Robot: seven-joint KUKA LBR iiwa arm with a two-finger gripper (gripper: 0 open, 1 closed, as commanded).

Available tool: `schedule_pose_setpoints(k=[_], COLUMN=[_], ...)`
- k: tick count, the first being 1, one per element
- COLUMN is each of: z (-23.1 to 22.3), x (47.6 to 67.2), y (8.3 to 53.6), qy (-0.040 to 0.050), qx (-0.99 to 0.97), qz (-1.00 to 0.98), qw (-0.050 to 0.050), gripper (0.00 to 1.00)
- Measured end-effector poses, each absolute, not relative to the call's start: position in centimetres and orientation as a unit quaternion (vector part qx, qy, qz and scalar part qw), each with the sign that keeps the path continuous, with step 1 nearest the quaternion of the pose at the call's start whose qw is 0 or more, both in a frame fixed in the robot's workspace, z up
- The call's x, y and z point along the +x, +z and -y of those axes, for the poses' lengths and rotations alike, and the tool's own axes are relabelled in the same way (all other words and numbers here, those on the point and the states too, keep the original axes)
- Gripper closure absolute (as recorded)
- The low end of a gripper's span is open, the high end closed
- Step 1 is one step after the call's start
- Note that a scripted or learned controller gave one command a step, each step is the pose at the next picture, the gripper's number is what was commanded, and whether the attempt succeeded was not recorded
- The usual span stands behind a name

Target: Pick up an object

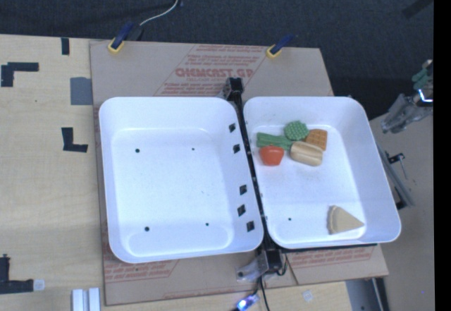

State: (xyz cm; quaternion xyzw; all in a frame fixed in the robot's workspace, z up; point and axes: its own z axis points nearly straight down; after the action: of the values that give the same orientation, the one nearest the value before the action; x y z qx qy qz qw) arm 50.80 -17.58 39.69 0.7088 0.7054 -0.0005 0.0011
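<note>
Cardboard (211,70) print: "CHEMCAST" | toys in right bin (352,183) | tool (416,101) state: cannot tell

Both white bins, the left bin (169,175) and the right bin (317,190), look like smooth moulded plastic with a soft sheen. Under them lies a matt brown cardboard sheet (211,73) with red print, resting on a pale wood-grain surface (42,183). The toy foods look plastic: a glossy red tomato (272,155), a ribbed green piece (296,130), a matt tan bread roll (306,153) and a dull beige wedge (343,220)
</note>
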Motion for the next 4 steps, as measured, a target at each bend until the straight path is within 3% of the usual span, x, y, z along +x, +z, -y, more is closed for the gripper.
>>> schedule_pose_setpoints(k=[1, 4], z=[22.0, 21.7], x=[48.2, 48.6], y=[36.5, 39.7], qy=[-0.0017, -0.0013], qx=[0.709, 0.706], qz=[-0.705, -0.708], qw=[-0.001, 0.001], gripper=[1.00, 1.00])
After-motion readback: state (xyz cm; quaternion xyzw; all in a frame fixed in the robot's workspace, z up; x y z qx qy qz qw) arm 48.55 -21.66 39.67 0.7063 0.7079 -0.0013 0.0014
